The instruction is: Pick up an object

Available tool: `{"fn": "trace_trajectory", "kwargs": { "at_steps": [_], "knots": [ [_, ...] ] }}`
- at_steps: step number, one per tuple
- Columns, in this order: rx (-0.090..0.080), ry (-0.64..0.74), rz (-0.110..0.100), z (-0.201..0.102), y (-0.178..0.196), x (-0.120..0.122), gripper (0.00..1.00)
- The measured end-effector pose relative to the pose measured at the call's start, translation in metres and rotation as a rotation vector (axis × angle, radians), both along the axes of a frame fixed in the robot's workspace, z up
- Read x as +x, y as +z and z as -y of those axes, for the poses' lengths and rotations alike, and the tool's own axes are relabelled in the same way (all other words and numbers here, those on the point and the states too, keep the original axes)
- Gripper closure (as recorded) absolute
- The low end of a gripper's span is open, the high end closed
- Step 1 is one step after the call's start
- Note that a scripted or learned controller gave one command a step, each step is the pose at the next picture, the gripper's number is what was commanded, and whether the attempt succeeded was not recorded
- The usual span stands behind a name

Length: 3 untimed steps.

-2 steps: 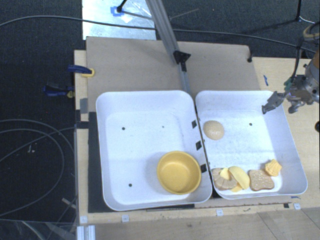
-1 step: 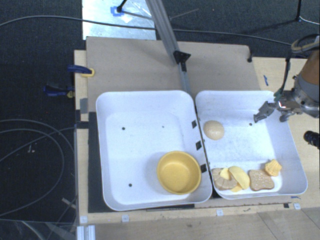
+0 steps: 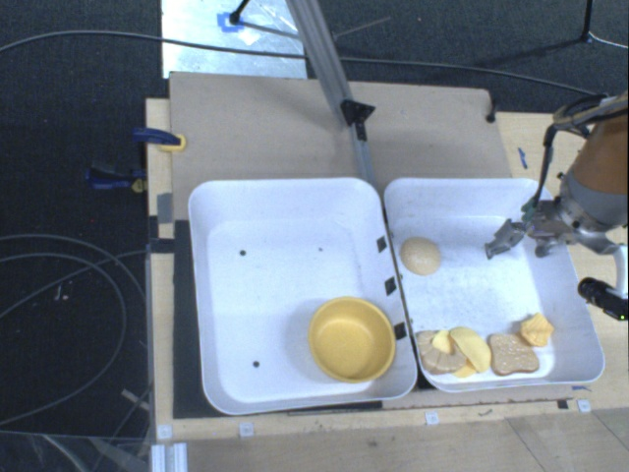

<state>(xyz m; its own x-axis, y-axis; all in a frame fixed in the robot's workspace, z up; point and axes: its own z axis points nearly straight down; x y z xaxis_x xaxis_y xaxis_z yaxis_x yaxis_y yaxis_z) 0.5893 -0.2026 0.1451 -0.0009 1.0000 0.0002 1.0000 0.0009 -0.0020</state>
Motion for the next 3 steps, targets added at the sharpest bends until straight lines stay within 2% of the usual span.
{"fn": "trace_trajectory", "kwargs": {
  "at_steps": [1, 2, 3],
  "knots": [
    [-0.002, 0.001, 0.007, 0.001, 0.014, 0.002, 1.00],
    [-0.003, 0.003, 0.010, 0.009, 0.069, 0.011, 1.00],
    [-0.003, 0.005, 0.009, 0.009, 0.108, 0.013, 1.00]
  ]
}}
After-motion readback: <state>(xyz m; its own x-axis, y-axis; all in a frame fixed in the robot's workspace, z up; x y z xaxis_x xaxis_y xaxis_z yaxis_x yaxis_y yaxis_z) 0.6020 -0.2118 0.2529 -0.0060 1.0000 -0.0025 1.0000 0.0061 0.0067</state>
